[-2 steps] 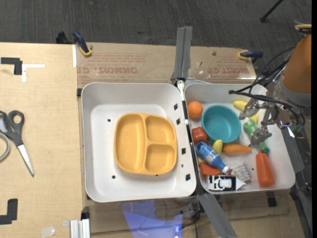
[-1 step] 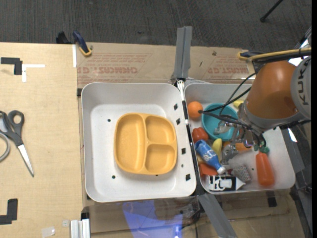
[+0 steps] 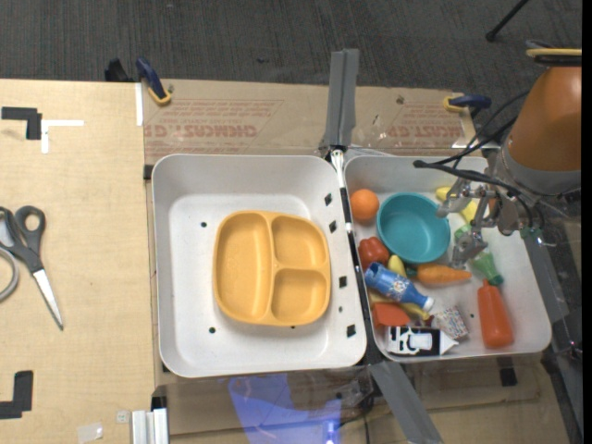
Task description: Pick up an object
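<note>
The right bin (image 3: 532, 276) holds a jumble of small items: a teal bowl (image 3: 413, 228), an orange ball (image 3: 364, 203), a red tomato (image 3: 374, 250), a blue bottle (image 3: 396, 285), a carrot (image 3: 444, 274), a green piece (image 3: 485, 266) and a red-orange bottle (image 3: 494, 314). My gripper (image 3: 465, 222) hangs over this bin just right of the teal bowl, open, with its fingers (image 3: 470, 246) spread. A yellow item (image 3: 473, 207) lies under it; I see nothing clamped between the fingers.
The left bin (image 3: 176, 276) carries a yellow divided plate (image 3: 273, 268). A black-and-white card (image 3: 416, 340) and a silvery wrapper (image 3: 451, 322) lie at the right bin's front. Scissors (image 3: 32, 257) rest on the wooden bench at the left. Cables trail from the arm (image 3: 548, 123).
</note>
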